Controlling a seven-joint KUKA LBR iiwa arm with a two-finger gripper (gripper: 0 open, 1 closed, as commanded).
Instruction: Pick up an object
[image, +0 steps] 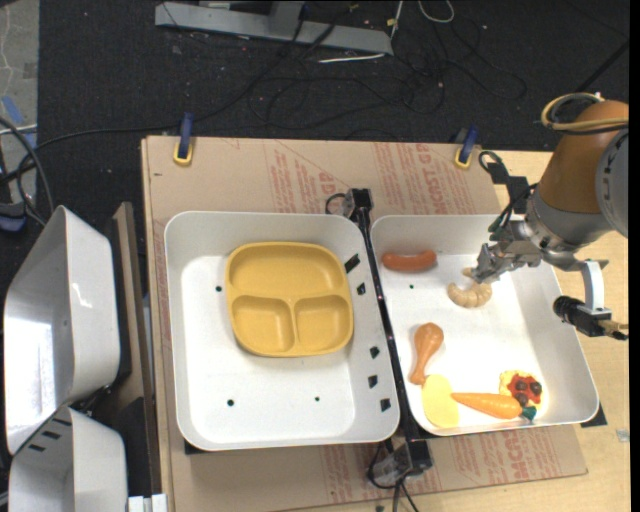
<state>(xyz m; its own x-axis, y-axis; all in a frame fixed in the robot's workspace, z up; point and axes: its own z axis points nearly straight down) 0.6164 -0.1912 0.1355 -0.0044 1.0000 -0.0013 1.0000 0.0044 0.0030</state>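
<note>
**Gripper low over the pale curled piece in the right bin**

From my console I see the gripper (490, 268) down in the right bin (570, 345), near its far edge, directly above a pale curled food toy (470, 294). I cannot tell how the tool is set or if it touches the piece. A sausage (409, 261) lies along the far edge toward the left wall. A drumstick (426, 349) sits near the left wall, midway. At the near edge lie a yellow slice (439, 401), a carrot (487, 404) and a pizza piece (522, 388). The left bin (200, 400) carries a yellow divided plate (290, 298).
</note>
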